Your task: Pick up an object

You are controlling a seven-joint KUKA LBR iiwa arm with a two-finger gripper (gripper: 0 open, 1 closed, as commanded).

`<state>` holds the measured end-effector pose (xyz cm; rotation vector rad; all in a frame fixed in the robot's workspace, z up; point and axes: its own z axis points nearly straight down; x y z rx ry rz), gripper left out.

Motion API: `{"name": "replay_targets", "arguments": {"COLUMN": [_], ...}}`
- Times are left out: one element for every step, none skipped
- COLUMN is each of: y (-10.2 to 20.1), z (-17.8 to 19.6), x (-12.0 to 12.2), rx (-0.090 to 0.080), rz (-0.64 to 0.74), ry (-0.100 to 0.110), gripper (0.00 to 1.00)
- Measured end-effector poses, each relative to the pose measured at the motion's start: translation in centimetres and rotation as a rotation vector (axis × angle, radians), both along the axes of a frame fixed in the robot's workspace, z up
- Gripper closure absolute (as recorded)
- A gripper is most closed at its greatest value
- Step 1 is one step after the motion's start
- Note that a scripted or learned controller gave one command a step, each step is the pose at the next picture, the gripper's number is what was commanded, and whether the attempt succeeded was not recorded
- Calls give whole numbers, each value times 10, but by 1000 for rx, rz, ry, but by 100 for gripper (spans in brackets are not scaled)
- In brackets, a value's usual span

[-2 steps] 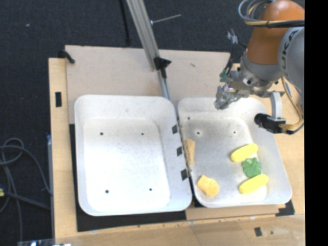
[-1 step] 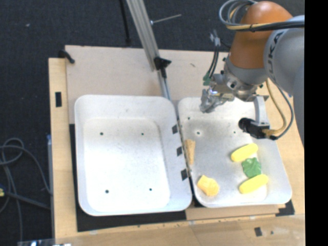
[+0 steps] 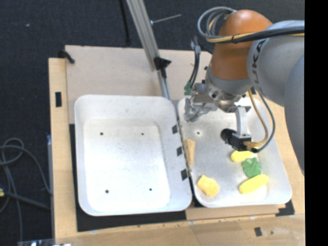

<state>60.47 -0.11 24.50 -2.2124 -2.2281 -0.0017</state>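
The grey arm [image 3: 277, 50] with its orange band [image 3: 238, 40] is the thing nearest to the camera; it comes in from the right and hangs over the upper part of the right bin [image 3: 215, 132]. Under it is the wooden bench [image 3: 107, 70], which carries both white bins. The left bin [image 3: 123, 152] touches the right bin along one side. A metal pole [image 3: 143, 29] goes at a slant from the top edge down to the place where the two bins meet. The gripper [image 3: 207, 109] is just over the upper left corner of the right bin, and from this angle I cannot tell if it is spread or pressed together; nothing is seen in its grasp. The objects to pick all lie in the lower half of the right bin, apart from the gripper. A yellow long piece [image 3: 253, 184] is near the lower right corner, and a yellow block [image 3: 208, 185] is near the lower left. A tan wedge [image 3: 189, 150] lies along the left wall of this bin. A green piece [image 3: 250, 166] lies between the yellow long piece and a small yellow piece [image 3: 241, 156] above it, close to both.
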Motion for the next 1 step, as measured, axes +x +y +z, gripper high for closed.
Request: {"name": "replay_targets", "arguments": {"y": [36], "z": [2], "x": [-28], "rx": [0], "rz": [-1], "ry": [0], "gripper": [100]}}
